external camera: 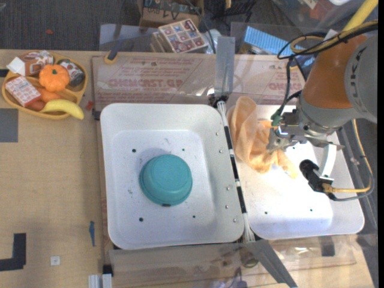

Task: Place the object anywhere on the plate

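A teal round plate point(166, 179) lies in the middle of the left white bin point(120, 125). A crumpled orange cloth point(249, 134) lies in the right white bin point(312, 221), bunched against its left wall. My gripper point(279, 149) points down onto the cloth's right part, and the cloth's folds hide its tips. The grey arm with its orange band point(336, 71) reaches in from the upper right.
A divider rail point(231, 155) runs between the two bins. A black fitting with a yellow cable point(312, 174) hangs beside the gripper over the right bin. A yellow bowl of toy fruit point(45, 86) sits on the bench at the far left.
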Tool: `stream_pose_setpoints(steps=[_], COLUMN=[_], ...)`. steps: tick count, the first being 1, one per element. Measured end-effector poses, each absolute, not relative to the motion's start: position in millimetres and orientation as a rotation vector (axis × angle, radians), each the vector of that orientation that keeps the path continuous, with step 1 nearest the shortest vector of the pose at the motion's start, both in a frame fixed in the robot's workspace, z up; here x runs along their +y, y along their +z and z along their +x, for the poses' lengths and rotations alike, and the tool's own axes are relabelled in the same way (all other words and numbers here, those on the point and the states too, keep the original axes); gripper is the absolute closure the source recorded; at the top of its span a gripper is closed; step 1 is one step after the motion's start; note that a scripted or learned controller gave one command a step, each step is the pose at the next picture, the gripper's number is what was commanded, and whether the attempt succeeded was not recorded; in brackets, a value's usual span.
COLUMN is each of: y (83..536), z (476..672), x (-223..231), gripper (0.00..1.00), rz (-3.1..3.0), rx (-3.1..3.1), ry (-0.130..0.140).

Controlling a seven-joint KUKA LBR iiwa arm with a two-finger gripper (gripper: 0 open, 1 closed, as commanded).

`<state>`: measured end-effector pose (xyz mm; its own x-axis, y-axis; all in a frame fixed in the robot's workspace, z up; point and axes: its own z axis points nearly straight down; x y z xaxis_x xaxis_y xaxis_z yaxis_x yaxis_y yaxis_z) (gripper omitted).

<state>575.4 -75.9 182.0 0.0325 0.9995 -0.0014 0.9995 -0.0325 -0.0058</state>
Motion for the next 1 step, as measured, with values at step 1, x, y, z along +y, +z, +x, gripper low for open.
stream_pose_setpoints(steps=[1], y=[221.9], z=[575.1], x=[-76.8], gripper=[1.00], rz=[-2.258], rx=[-2.181], ry=[0.006])
